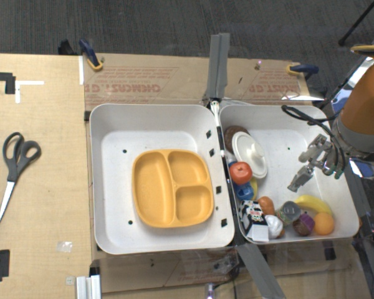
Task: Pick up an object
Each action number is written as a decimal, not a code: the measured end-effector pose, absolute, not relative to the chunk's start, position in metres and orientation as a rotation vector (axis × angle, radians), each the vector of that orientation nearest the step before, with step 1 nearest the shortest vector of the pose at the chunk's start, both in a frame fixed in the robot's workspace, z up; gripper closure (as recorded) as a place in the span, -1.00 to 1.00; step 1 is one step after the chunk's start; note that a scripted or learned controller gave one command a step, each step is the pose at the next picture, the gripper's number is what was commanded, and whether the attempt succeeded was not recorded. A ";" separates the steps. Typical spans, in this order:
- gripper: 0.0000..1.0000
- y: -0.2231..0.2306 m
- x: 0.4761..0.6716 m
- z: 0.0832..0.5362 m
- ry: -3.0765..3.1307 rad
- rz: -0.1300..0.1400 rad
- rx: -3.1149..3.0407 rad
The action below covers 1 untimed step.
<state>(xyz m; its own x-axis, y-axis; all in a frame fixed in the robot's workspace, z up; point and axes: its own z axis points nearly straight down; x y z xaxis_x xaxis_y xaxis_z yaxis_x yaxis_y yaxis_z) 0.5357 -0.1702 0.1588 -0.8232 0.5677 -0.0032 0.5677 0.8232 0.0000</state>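
On my bench (37,229), the claw (304,172) hangs in the right bin (280,120) above the banana (313,203), fingers seemingly spread, pinching nothing.

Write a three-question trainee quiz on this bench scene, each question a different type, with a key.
1. True or false: the yellow divided tray lies in the right bin.
2. Which object sits nearest the gripper? A) scissors B) banana C) blue clamp
3. Fill in: the scissors lie on the bench, outside the bins, on the view's ____ side.

Key: 1. False, it lies in the left bin. 2. B. 3. left.
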 end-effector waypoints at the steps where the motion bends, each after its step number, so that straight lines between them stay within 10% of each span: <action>1: -1.00 -0.109 0.601 0.099 2.941 -0.002 1.093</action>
